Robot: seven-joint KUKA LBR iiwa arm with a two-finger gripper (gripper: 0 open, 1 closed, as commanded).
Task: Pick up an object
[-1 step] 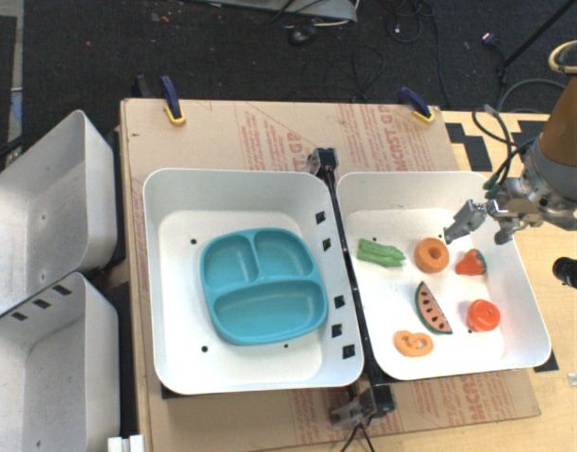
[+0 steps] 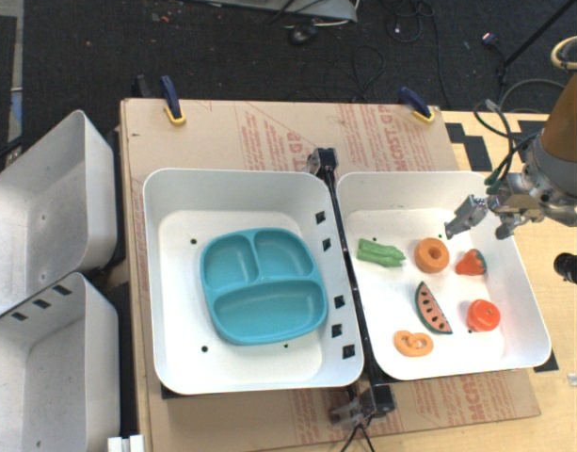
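The jaws [image 2: 484,217] hang spread and empty over the right bin [image 2: 523,281], just above the orange ring [image 2: 432,254] and the red strawberry toy [image 2: 471,263]. A clean pick probably means centring over one piece, dropping straight down, and closing only once both fingers straddle it, clear of its neighbour.
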